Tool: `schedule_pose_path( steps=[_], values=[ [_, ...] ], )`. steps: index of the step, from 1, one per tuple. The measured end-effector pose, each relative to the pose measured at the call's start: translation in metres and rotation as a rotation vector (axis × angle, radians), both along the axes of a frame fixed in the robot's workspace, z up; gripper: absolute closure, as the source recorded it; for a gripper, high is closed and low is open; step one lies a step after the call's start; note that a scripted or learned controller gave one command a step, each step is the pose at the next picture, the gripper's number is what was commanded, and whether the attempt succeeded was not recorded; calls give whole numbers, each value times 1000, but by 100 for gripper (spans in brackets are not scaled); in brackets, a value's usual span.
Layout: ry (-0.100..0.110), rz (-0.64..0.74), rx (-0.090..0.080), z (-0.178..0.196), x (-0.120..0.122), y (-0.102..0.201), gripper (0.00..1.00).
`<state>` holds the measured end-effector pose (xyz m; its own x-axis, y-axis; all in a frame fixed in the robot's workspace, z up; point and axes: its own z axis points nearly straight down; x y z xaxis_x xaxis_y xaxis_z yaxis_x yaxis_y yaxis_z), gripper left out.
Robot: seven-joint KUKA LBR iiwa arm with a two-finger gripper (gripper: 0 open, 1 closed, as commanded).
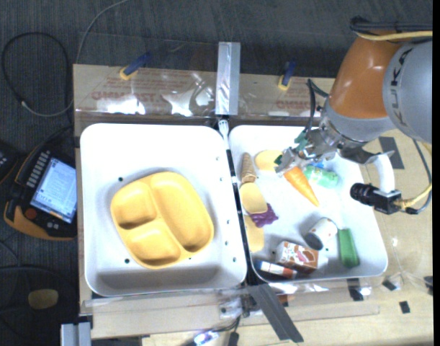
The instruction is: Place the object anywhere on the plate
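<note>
I see the plate (160, 218) in the left bin (97, 193). In the right bin (364, 193), the carrot (302, 182) lies under the gripper (295, 157). The cone (247, 167) sits by the divider, the carton (297, 255) and cup (322, 231) nearer the front.

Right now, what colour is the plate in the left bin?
Yellow. The plate shows best in the camera view.

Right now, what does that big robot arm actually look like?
The arm is bulky and rounded, grey with a broad orange band above the wrist and dark lettering on the grey shell. Thin dark cables run beside the wrist. Its small gripper shows dark metal parts with teal bits.
</note>
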<state>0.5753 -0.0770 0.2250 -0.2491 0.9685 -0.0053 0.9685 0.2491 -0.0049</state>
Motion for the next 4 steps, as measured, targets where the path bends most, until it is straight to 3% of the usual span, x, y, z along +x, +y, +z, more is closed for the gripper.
schedule_pose_path(
  steps=[1,2,3,4],
  values=[
    [1,43,5,-43,18,60,100],
    [0,84,6,-43,0,149,100],
    [2,244,6,-100,-10,209,100],
    [3,63,7,-90,-71,237,100]
  ],
)
